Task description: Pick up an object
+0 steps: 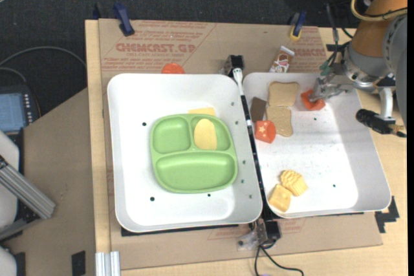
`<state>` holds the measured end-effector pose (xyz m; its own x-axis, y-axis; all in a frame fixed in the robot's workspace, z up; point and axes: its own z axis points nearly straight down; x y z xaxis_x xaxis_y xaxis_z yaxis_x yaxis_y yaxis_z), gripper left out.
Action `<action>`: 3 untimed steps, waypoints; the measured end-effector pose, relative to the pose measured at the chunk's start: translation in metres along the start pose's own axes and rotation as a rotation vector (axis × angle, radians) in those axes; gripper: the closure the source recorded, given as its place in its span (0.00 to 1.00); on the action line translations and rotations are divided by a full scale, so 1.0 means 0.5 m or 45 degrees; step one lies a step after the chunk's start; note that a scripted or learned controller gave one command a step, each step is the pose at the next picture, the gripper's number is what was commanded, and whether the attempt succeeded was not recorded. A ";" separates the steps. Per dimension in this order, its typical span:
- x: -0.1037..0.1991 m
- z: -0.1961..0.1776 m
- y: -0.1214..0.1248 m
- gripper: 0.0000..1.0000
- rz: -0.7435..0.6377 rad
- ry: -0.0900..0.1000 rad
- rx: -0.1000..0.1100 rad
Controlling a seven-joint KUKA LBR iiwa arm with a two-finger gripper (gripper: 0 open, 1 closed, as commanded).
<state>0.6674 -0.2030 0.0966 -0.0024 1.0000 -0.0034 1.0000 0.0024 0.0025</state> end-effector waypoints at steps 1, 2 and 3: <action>0.123 -0.101 -0.109 1.00 -0.001 0.008 0.008; 0.091 -0.222 -0.175 1.00 0.005 0.002 -0.002; 0.092 -0.214 -0.174 0.00 0.003 0.003 0.002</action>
